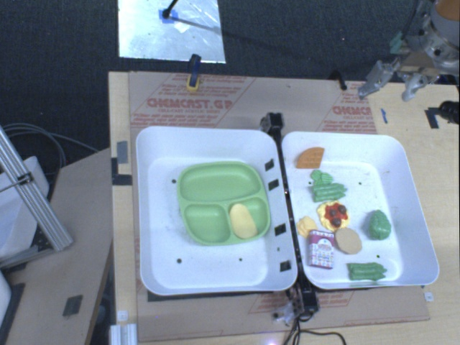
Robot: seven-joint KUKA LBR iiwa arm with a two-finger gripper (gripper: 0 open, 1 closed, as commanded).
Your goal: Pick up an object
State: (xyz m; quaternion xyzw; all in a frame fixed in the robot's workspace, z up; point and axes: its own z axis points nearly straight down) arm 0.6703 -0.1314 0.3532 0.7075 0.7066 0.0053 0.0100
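Note:
My gripper [392, 81] hangs at the upper right, above the bench behind the right bin [402, 157], its two fingers spread open with nothing between them. The right bin holds several toy foods: an orange wedge [310, 157], green pea pods [327, 187], a small pizza [334, 213], a green broccoli piece [379, 224], a tan cookie [348, 241], a red carton [321, 249], a yellow piece [307, 226] and another green pod [366, 270]. The left bin [158, 164] holds a green divided plate [215, 185] with a yellow piece [244, 220] in its lower right compartment.
A black divider with clips [280, 192] runs between the bins. A shiny metal sheet [171, 20] lies on the dark floor at the back. A yellow and blue clamp [193, 74] sits at the bench's far edge. A metal rail [29, 192] stands at left.

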